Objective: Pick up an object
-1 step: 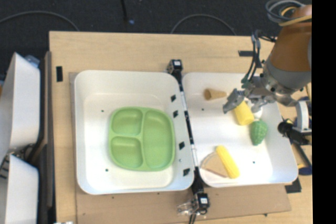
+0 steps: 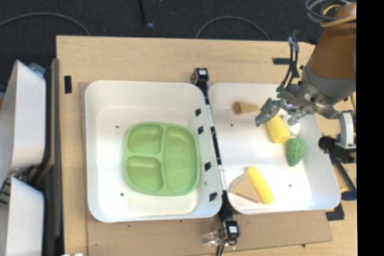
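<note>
Near rim: tan wedge (image 2: 243,190) and yellow corn piece (image 2: 260,184), touching, hug the right bin's (image 2: 318,195) front edge.
Middle: yellow cylinder (image 2: 278,129), green lump (image 2: 294,151) close together.
Far: tan cone (image 2: 244,107), open floor around.
Gripper (image 2: 277,115): fingers spread, empty, over cylinder.
Left bin (image 2: 102,189): one green tray (image 2: 162,157).
Count: five loose objects.

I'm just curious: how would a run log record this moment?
hand: over right bin | nearest: yellow block | grasp: unclear

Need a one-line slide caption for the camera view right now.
Grey-and-orange arm's tool poised over right white bin by a yellow cylinder; green sectioned plate in left white bin.
</note>
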